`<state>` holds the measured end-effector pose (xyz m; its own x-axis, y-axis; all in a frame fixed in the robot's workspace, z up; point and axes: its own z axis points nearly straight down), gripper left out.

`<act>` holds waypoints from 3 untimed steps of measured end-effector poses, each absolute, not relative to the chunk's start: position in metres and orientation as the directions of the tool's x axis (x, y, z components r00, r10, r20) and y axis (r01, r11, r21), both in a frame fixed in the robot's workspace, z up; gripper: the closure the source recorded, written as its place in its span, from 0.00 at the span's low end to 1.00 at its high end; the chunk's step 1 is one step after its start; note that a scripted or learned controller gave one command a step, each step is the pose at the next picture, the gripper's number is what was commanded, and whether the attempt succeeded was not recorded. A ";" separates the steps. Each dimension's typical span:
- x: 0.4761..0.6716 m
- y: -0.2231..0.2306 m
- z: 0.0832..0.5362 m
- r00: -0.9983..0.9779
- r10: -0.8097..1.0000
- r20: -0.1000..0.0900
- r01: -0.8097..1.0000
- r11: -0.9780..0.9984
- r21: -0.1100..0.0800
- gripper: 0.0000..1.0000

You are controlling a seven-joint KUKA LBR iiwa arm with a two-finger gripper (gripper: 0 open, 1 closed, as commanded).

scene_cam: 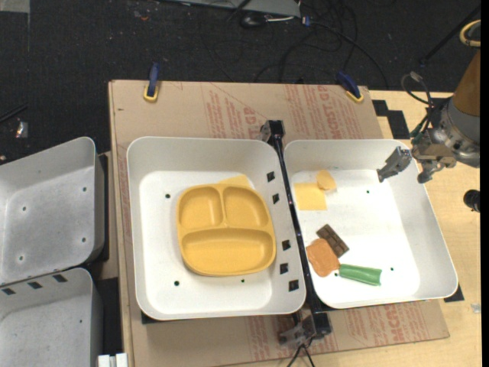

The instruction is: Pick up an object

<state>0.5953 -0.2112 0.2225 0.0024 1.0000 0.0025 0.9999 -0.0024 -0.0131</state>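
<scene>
**Gripper high at the rim, the pickings low and to its left**

Far to the left of the fingers sits the left bin (145, 205), carrying a yellow divided tray (226, 232); nothing there seems the likely target. Closer, in the right bin (428, 228), lie a pale yellow slab (309, 196) with a small rounded yellow lump (326, 180) just beside it; lower down, an orange piece (322, 257) touches a small brown block (333, 239), and a green bar (360, 274) rests just past them. The gripper (409, 166) hangs over that bin's far right corner, fingers spread with nothing between them (one dark tip points left, the other down). My worry is the flatness of these things; spread fingers could skid over the slab, or close on the orange piece and nudge its brown neighbour; descending where it hangs, it meets bare bin floor.
</scene>
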 end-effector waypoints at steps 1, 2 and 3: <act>0.598 -0.210 0.231 -0.001 1.000 0.000 1.000 0.001 0.000 0.00; 0.596 -0.207 0.168 0.001 1.000 0.001 1.000 -0.001 -0.004 0.00; 0.586 -0.209 0.117 0.002 1.000 0.000 1.000 -0.002 -0.003 0.00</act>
